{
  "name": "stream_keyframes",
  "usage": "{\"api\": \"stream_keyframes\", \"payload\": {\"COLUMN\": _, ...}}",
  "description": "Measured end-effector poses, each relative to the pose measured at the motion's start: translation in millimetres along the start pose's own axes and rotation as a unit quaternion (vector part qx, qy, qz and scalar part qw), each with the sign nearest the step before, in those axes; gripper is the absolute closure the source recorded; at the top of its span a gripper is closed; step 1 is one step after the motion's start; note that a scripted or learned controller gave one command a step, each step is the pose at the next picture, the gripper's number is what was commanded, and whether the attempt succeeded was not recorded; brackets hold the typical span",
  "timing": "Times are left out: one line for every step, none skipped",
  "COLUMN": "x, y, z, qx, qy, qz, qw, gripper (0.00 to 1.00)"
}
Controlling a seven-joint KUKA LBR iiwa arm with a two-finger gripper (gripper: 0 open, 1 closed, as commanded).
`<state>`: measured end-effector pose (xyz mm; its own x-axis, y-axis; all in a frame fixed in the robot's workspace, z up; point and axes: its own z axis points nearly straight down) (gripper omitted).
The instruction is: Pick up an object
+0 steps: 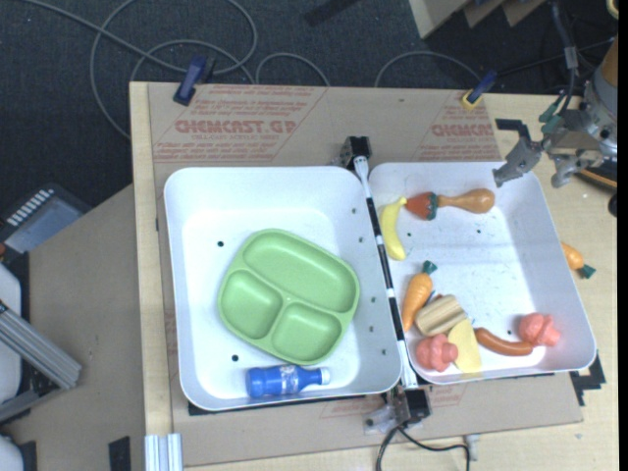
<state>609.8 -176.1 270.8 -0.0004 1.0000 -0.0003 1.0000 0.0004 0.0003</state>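
Fingers spread and empty, gripper (pixel 538 161) hangs over the right bin's (pixel 549 226) far corner, probably poised above the toy food (pixel 449 203)

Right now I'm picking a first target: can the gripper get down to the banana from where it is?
Probably yes. The banana lies alone by the right bin's left wall, nothing on top of it. The gripper hovers at the bin's far right corner, open space between. The wall beside it may crowd the jaws.
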Motion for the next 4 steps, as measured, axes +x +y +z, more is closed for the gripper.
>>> {"api": "stream_keyframes", "payload": {"x": 50, "y": 15, "z": 128, "qx": 0.003, "qy": 0.001, "qz": 0.0, "qw": 1.0, "gripper": 0.0}}
{"api": "stream_keyframes", "payload": {"x": -25, "y": 58, "z": 184, "qx": 0.0, "qy": 0.001, "qz": 0.0, "qw": 1.0, "gripper": 0.0}}
{"api": "stream_keyframes", "payload": {"x": -25, "y": 59, "z": 173, "qx": -0.002, "qy": 0.0, "qz": -0.001, "qw": 1.0, "gripper": 1.0}}
{"api": "stream_keyframes", "payload": {"x": 15, "y": 37, "z": 106, "qx": 0.0, "qy": 0.0, "qz": -0.001, "qw": 1.0, "gripper": 1.0}}
